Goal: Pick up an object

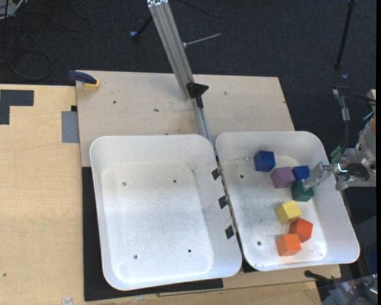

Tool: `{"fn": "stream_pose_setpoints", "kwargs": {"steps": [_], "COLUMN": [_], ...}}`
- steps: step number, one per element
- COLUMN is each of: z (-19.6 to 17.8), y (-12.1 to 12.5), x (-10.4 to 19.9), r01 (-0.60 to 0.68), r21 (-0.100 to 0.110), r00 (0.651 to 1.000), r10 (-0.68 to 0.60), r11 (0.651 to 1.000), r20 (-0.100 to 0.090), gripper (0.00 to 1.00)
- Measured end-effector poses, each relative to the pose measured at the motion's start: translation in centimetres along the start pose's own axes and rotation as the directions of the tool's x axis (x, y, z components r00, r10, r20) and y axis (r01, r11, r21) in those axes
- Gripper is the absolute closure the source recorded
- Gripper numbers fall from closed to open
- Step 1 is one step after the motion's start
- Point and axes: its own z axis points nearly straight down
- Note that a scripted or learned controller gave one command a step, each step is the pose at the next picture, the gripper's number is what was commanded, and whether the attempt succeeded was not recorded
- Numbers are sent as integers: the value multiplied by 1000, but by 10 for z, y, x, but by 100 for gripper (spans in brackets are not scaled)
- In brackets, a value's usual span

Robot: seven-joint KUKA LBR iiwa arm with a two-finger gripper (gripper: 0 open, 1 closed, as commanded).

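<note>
Gripper: the grey two-finger gripper [319,174] reaches in over the right rim of the right shallow white bin [267,262]; whether its jaws are spread or closed cannot be told.
Nearest objects: a small blue cube [301,173] and a dark green block [302,192] lie at its tip.
Other objects: a purple cube [282,177], a larger blue cube [264,161], a yellow cube [288,211], a red-orange cube [301,228] and an orange cube [287,244].
Left bin: the left shallow white bin [155,211] sits alongside.
</note>
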Motion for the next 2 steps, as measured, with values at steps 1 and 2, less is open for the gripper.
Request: {"fn": "stream_pose_setpoints", "kwargs": {"steps": [1, 2], "z": [-2, 49], "y": [1, -4], "x": [0, 10], "r01": [-1, 1], "r21": [-4, 1], "r00": [1000, 1000], "r10": [1, -1], "r11": [1000, 1000], "r20": [1, -1], "gripper": [0, 0]}}
